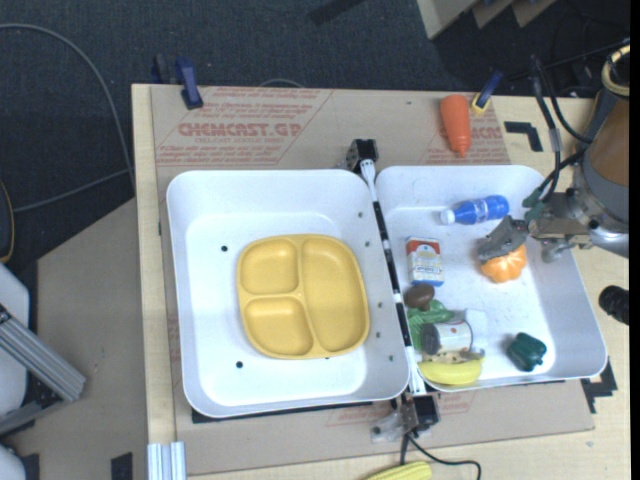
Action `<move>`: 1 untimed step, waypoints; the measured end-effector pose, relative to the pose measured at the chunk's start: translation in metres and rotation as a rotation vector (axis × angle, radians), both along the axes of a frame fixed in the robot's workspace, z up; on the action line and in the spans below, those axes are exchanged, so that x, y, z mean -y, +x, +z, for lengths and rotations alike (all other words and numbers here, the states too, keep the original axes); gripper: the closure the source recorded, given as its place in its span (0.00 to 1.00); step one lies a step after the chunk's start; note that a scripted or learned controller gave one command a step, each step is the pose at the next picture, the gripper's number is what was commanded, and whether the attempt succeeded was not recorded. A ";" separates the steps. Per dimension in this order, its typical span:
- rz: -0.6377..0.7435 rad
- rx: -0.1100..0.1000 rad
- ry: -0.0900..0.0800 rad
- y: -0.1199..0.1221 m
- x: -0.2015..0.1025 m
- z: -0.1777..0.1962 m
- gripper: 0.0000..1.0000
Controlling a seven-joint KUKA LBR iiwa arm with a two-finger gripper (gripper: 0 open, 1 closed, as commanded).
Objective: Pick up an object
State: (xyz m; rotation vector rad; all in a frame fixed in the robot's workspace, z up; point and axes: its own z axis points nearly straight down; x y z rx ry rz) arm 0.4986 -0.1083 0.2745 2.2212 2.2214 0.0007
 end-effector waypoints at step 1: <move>-0.001 0.000 -0.001 0.082 0.062 -0.073 0.00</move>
